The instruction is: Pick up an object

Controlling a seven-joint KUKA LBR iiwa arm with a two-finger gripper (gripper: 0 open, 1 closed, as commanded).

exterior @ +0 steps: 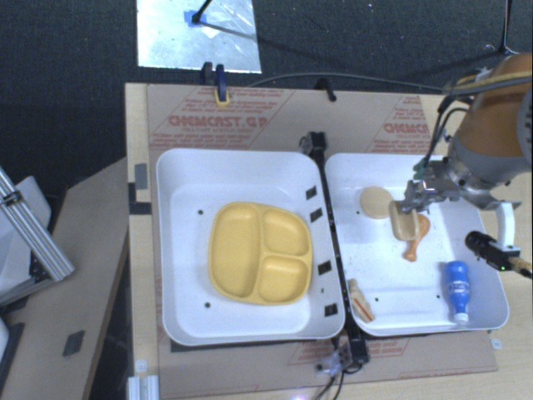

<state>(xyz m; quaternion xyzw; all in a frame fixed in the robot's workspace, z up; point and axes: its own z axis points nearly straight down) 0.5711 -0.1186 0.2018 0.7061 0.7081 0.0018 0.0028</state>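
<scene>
Claw (pixel 414 200) first: it hangs low over the right bin (pixel 391 311), at its upper middle, right above a tan wooden spoon-like piece (pixel 403 223); whether its fingers are spread or pressed together cannot be told from this angle, and nothing is seen pinched between them. Behind it the grey arm (pixel 491 152) comes in from the right edge, its orange band (pixel 500 73) high at the upper right, the wrist bent downward toward the bin.

Largest of all, the tabletop (pixel 141 223) carries a sheet of printed cardboard (pixel 250 115) under two white bins set side by side, their inner walls touching. Dark carpet lies beyond the far edge, with a shiny square plate (pixel 196 23) on it.

In the left bin (pixel 187 190) sits a yellow divided tray (pixel 260 252), near the middle, with bare white floor all around it.

The right bin holds smaller things: a round tan disc (pixel 375 201) just left of the claw, the spoon-like piece below it with an orange handle (pixel 418 240) sticking out, a blue bottle (pixel 456 288) near the right wall, and a small orange-and-tan stick (pixel 361 300) against the lower left wall. The middle floor of this bin lies open between them.
</scene>
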